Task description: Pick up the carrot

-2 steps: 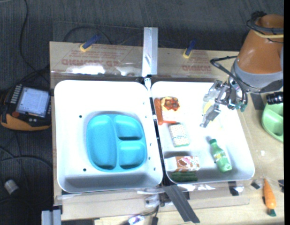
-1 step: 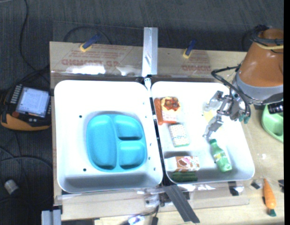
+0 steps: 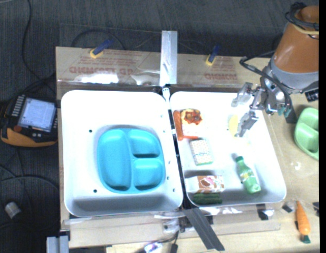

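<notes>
Pincer spread wide, empty, angled down over right bin; carrot apart.

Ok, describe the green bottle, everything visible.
The bottle is small, bright green and glossy like plastic, with a darker cap and a paler band around its body. It lies on its side on the floor of the right bin, near the front right corner, cap end pointing to the far side. Nothing else appears to touch it.

Dark carpet surrounding bench; cables trailing across floor at left. Handheld screen unit lying beside bench, glowing. Even overhead light falling.
</notes>
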`<state>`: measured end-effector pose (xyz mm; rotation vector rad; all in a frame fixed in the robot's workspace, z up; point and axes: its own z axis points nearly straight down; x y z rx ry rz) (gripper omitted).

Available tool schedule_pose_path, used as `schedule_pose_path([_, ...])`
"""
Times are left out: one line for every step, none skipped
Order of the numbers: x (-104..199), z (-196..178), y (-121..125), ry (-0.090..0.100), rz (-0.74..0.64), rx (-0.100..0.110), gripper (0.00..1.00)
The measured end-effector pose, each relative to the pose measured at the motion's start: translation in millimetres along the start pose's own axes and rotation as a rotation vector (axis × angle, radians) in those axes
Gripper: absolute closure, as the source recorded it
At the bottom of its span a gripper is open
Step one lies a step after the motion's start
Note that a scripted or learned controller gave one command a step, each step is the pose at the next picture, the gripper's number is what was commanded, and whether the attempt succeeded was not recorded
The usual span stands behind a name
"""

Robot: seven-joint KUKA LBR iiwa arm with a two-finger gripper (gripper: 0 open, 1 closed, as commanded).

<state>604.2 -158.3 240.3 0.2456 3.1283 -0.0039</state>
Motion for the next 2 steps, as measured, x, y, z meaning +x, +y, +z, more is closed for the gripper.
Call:
schedule_pose_path([44.3, 66.6, 19.7, 0.003, -0.206, -0.001, 0.00])
schedule_pose_path([61.2, 136.7, 12.1, 0.002, -0.326, -0.001, 0.00])
